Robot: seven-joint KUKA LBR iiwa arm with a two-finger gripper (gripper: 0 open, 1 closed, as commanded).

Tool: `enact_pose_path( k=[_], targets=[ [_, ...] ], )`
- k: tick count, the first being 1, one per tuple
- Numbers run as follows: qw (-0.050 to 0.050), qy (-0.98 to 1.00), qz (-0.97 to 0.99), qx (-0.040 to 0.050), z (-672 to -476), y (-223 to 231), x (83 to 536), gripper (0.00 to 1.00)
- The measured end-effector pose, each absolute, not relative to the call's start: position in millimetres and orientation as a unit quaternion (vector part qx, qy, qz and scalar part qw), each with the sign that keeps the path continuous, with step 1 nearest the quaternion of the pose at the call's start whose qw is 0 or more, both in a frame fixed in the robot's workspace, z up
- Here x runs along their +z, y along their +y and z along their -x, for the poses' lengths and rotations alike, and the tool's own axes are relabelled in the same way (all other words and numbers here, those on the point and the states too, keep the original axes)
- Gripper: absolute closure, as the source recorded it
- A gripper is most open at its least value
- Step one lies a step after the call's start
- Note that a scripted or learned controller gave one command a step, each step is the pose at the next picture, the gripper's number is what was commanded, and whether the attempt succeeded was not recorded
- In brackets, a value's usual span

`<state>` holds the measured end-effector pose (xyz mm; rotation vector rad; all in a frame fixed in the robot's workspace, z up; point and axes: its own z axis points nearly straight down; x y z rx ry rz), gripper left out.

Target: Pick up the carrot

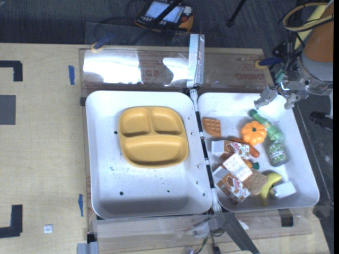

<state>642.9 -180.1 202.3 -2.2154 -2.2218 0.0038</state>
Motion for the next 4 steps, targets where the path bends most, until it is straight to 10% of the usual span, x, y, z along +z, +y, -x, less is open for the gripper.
enact_pose_path(
  k=[1, 2, 3, 4],
  targets=[
    [0.0, -0.639, 0.769, 0.0005, -627.9, -176.9, 92.7, 0.0],
    [0.0, -0.64, 0.768, 0.0012, -629.3, -176.3, 100.6, 1.0],
    [0.0, -0.64, 0.768, 0.0013, -629.4, -176.3, 100.7, 0.0],
    [0.0, -0.632, 0.775, 0.0007, -615.0, -92.4, 86.6, 0.0]
  ],
)
